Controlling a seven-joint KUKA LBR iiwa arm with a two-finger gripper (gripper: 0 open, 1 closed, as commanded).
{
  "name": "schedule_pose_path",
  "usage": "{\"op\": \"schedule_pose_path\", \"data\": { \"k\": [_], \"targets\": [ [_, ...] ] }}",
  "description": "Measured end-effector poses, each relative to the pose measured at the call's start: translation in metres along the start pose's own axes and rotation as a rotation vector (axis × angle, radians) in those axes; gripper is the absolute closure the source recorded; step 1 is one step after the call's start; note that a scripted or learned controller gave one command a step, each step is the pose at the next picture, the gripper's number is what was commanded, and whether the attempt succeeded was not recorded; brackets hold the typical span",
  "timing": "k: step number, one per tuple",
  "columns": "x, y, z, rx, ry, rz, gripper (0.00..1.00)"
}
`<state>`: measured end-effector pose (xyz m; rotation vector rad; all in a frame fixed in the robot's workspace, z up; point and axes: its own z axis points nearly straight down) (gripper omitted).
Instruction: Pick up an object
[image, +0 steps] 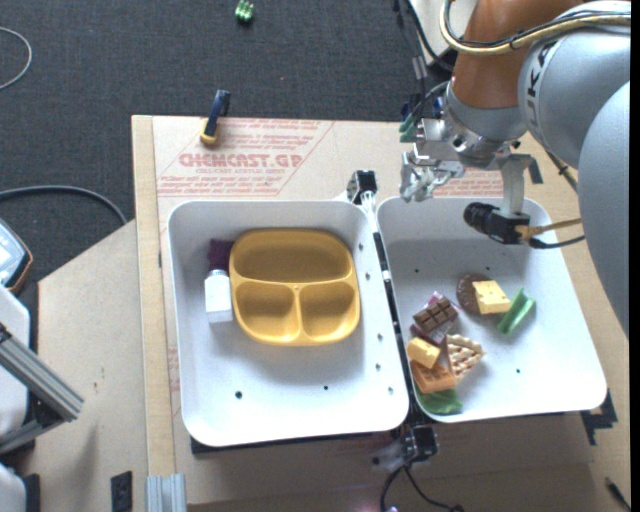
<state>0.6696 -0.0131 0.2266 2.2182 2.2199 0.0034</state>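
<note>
My gripper (418, 187) hangs over the back left corner of the right bin (560, 380), well above its floor, with its fingers slightly apart and nothing between them. Toy food lies near the bin's front left: a chocolate bar piece (435, 316), a brown cookie (467, 291) with a yellow cheese block (491, 297) on it, a green pod (517, 311), a waffle piece (462, 352), an orange-yellow block (428, 362) and a green leaf (442, 402). All of them sit forward of the gripper.
The left bin (200, 400) holds a yellow divided plate (294, 285), a small white bottle (218, 296) and a dark purple item (221, 250). A black cylinder (492, 221) on the arm juts over the right bin's back. A clamp (214, 117) lies on the board behind.
</note>
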Motion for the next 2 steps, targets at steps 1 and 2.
{"op": "schedule_pose_path", "data": {
  "k": [1, 2],
  "targets": [
    [0.004, -0.012, -0.009, 0.005, 0.001, 0.000, 1.00],
    [-0.001, -0.009, 0.012, 0.008, 0.000, 0.002, 1.00]
  ]
}}
